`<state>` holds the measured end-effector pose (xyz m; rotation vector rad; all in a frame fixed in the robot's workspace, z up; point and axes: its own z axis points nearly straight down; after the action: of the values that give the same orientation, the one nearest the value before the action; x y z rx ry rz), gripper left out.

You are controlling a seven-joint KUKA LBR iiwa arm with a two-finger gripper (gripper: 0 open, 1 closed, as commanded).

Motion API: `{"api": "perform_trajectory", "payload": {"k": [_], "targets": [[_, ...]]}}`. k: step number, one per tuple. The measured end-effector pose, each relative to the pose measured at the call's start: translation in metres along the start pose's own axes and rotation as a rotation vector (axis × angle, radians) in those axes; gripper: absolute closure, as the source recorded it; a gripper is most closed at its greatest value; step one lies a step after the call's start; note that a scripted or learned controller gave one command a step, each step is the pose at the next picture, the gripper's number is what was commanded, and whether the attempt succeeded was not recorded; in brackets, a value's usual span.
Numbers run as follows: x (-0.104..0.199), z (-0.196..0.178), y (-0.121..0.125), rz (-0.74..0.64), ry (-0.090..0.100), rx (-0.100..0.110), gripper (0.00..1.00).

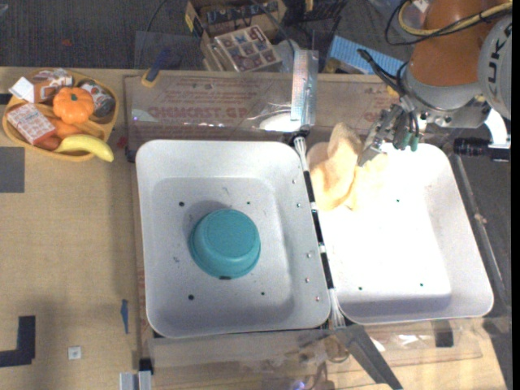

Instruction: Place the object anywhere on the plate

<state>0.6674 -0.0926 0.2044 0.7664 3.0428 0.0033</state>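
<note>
Plate [226, 243], teal and upturned, sits mid left bin [162, 169]. We see the pale yellow cloth [335, 175] draped over the right bin's [422, 299] upper-left corner, pinched there by our tool [375, 146]. Next, we judge: lift and carry leftward.

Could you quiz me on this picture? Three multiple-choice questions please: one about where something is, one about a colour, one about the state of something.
1. Where is the plate?
A. left bin
B. right bin
C. on the bench outside the bins

2. What colour is the plate?
A. red
B. teal
C. black

3. How does the cloth lie?
A. on the plate
B. flat in the middle of the left bin
C. bunched at the right bin's upper left corner

Answers: 1 A, it sits inside the left bin. 2 B, it is blue-green against white. 3 C, the pale yellow cloth is crumpled there, just left of the gripper.
</note>
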Motion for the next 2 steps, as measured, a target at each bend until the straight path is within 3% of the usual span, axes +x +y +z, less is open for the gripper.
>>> {"api": "perform_trajectory", "payload": {"k": [1, 2], "targets": [[-0.002, -0.022, -0.001, 0.004, -0.004, -0.001, 1.0], [0.027, -0.016, 0.036, -0.395, 0.0, 0.0, 1.0]]}}
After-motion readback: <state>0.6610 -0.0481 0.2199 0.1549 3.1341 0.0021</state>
